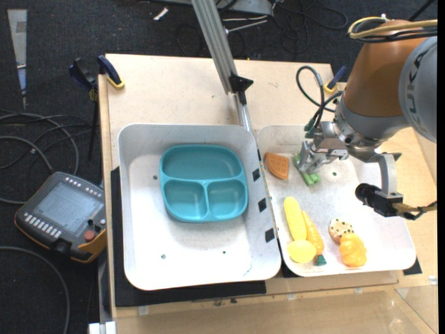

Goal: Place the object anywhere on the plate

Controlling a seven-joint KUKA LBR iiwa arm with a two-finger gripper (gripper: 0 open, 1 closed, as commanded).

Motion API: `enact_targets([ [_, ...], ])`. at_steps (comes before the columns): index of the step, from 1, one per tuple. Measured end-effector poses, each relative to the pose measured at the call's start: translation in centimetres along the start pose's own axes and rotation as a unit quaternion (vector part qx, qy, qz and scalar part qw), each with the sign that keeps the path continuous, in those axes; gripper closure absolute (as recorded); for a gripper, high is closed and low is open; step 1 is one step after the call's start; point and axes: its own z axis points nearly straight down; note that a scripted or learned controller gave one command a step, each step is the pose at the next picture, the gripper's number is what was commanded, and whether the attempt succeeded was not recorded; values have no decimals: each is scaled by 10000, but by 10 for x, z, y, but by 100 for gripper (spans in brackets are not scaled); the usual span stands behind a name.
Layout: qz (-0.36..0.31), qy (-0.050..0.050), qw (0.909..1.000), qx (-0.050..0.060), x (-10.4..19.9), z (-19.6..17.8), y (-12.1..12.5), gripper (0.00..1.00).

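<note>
you can read only part of a maker's name: large pale letters, seemingly "uk", on the grey casing of the robot arm (417,82) at the right edge. nothing else carries legible writing.

Two shallow white bins sit side by side: the left bin (139,256) carries one teal plate (204,182) with three compartments. The right bin (396,245) holds six small items: one orange wedge (278,165), one green piece (308,172), one yellow corn cob (295,218), one yellow disc (302,251), one carrot (315,239) and one orange-yellow toy (350,245).
</note>
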Motion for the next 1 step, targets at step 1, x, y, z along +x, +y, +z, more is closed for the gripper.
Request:
enact_targets([
  [1,0,1,10000,10,61,1,-13,100],
])
